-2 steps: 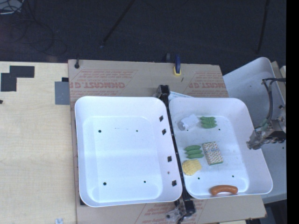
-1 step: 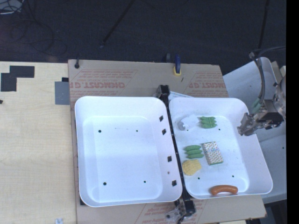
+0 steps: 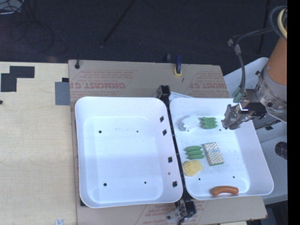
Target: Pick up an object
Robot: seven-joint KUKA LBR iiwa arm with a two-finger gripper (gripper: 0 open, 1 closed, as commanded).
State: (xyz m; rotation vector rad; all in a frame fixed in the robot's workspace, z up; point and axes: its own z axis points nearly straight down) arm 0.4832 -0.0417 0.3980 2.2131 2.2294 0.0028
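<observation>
Over the right bin, toward its far right side, the end effector hangs at the end of the grey arm that reaches in from the right. Nothing shows between its fingers, and whether they stand open or closed cannot be told from this slanted view.

Every loose thing lies in that right bin. Nearest the end effector is a green toy vegetable, just to its left, with its long axis running roughly left to right. Further left lies a small white object. Nearer the camera sit a green pea pod, a patterned green-and-white box just beside it on the right, and a yellow corn-like piece below the pod. An orange sausage-shaped toy rests along the near wall, well apart from the rest. The left bin shows bare white floor.

The likeliest target is the green toy vegetable, since a short shift leftward and a descent would put the end effector over it; closing across its short width, near to far, looks the surest grip.
</observation>
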